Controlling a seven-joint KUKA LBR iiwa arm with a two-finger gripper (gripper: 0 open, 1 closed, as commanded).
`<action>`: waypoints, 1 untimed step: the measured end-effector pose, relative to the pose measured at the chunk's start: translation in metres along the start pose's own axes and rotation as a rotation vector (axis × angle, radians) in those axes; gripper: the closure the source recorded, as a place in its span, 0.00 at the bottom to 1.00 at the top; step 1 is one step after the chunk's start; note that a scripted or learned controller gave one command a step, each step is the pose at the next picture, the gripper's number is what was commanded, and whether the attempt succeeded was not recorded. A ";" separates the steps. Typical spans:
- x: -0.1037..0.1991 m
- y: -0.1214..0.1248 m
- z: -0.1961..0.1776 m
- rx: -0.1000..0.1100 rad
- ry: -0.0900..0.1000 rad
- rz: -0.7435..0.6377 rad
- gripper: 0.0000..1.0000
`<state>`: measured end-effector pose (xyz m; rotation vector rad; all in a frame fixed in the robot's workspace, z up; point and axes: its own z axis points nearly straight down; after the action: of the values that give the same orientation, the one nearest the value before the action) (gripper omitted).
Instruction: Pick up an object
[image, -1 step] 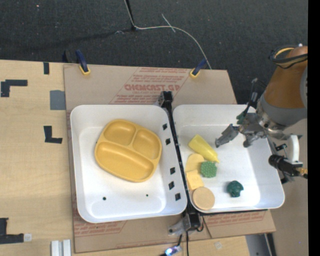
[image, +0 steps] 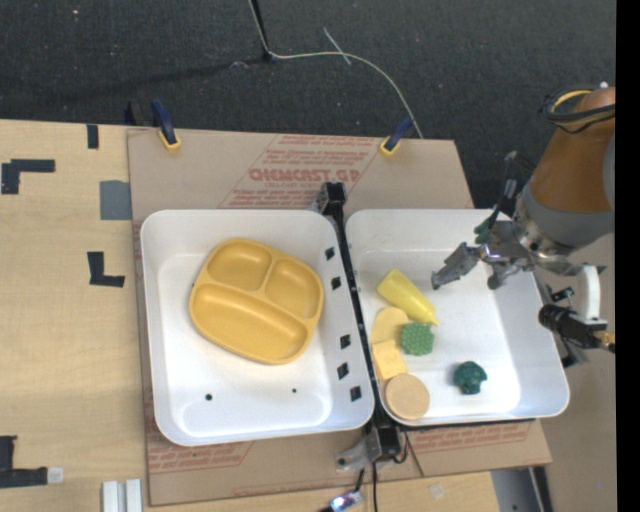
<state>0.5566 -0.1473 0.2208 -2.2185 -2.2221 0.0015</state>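
Camera view: the claw (image: 478, 268) hangs spread and holding nothing over the right bin (image: 530, 340), just right of the corn (image: 405, 295). Corn, broccoli (image: 417, 339) and cheese (image: 388, 358) crowd together, so a descent could nudge neighbours or close on nothing. Arm (image: 570, 190) enters from the corn's right, wrist tilted toward it.

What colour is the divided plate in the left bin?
Yellow; the plate shows in the camera view.

Faded red print on the flat brown cardboard sheet (image: 300, 170) under the bins; only "CHEMCAST" reads clearly.
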 end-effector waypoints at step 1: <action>0.004 -0.008 0.048 0.004 0.000 0.001 0.00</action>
<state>0.5481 -0.1429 0.1728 -2.2171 -2.2192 0.0062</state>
